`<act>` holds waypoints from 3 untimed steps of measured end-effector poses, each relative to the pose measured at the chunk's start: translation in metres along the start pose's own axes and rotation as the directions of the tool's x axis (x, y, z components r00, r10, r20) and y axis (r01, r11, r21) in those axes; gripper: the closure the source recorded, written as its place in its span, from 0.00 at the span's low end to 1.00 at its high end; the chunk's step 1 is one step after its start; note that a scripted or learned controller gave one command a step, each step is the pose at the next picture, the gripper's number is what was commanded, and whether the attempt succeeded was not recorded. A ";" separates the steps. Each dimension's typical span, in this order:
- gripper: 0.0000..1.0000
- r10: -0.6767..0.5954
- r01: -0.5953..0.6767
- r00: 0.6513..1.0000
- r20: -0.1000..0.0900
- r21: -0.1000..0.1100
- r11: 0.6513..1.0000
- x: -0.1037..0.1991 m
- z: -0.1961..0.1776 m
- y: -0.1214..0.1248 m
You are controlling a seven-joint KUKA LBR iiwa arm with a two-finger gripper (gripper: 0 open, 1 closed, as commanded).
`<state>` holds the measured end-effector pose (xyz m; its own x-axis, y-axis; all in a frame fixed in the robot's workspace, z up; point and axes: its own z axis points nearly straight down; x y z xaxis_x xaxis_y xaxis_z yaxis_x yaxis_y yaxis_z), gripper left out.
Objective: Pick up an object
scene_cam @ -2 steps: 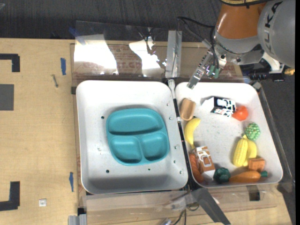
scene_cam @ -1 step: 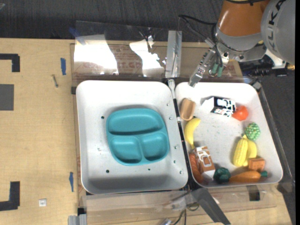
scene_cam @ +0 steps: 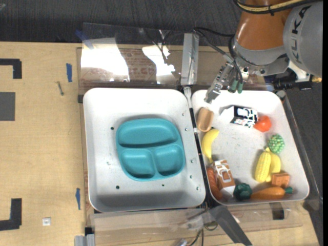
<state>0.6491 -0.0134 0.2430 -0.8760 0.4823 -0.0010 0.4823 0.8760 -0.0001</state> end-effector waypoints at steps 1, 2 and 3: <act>1.00 -0.002 0.002 1.000 0.009 -0.004 1.000 -0.001 -0.013 0.002; 1.00 -0.056 0.056 0.998 0.007 -0.005 0.998 0.011 -0.020 0.031; 1.00 -0.283 0.283 0.959 0.009 -0.002 0.959 -0.008 -0.033 0.007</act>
